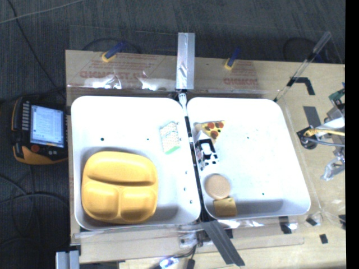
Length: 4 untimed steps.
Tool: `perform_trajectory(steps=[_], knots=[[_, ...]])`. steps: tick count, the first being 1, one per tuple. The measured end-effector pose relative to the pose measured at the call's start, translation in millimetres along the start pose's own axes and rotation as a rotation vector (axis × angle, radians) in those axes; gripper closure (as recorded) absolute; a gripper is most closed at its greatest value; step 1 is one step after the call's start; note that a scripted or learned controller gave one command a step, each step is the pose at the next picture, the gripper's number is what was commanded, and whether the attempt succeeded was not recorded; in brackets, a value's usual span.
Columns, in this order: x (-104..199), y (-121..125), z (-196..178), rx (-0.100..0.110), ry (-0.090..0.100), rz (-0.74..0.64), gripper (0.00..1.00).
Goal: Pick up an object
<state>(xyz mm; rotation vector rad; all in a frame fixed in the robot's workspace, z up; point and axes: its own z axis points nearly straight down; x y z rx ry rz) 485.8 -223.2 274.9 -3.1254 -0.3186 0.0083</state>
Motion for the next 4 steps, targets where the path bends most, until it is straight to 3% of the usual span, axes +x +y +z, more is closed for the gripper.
perform_trajectory(steps=[1,2,3,4], knots=[[-2,1,-122,-0.003,0.002,0.0,0.0],[4,-28,-14,0.0,0.001,-0.216,0.0],[29,7,-159,-0.002,0.002,-0.002,0.0],[29,7,-168,-0.004,-0.004,-0.005,1.0]])
